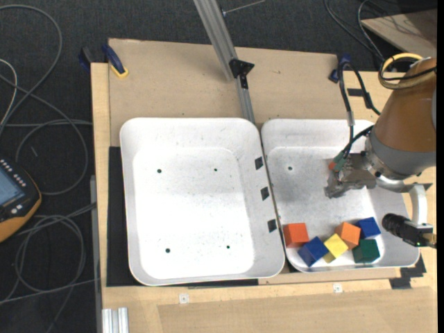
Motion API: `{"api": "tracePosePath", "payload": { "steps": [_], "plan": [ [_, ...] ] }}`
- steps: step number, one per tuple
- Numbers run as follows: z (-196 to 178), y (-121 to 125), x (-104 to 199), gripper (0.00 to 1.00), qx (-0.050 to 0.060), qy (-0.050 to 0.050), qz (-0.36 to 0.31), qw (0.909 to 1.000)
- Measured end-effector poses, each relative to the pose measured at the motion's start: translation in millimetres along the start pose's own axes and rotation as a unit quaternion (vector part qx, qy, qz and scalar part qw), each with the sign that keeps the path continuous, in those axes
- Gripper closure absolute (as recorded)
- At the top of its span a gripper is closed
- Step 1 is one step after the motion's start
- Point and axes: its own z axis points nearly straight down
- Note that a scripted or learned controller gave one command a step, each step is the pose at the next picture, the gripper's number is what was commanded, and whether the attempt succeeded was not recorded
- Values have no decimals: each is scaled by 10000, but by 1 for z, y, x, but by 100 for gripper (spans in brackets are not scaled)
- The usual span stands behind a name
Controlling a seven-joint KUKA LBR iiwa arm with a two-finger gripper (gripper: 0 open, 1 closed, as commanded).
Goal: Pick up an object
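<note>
1. A grey KUKA arm with an orange band reaches in from the right over the right-hand bin [305,141], its end effector [339,186] hanging above the bin's bare middle; whether it is wide or narrow cannot be told at this angle, and nothing is seen held in it.

2. The candidates for pick-up are 6 small blocks clustered along the near edge of that bin: an orange block [296,234] at the left, a blue block [313,250] just beside it, a yellow block [336,245], a second orange block [350,233], a second blue block [368,226] and a green block [366,252].

3. The left-hand bin [139,137] sits alongside on the tabletop [173,68].

4. By their look, the blocks are light, rigid and flat-sided, unlikely to deform or break, though smooth faces could slip under a weak pinch.

5. The best hold is probably across 2 opposite flat faces; the orange block at the left has the most free room around it, while the others crowd together and near the bin wall, leaving little space for fingers.
</note>
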Motion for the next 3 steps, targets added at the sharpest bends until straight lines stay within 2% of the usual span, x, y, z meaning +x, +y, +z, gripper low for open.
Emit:
{"api": "tracePosePath", "payload": {
  "steps": [1,3],
  "plan": [
    [-1,10,55,100,16,16,-30,10000],
    [-10,13,155,100,15,16,-26,10000]
  ]
}}
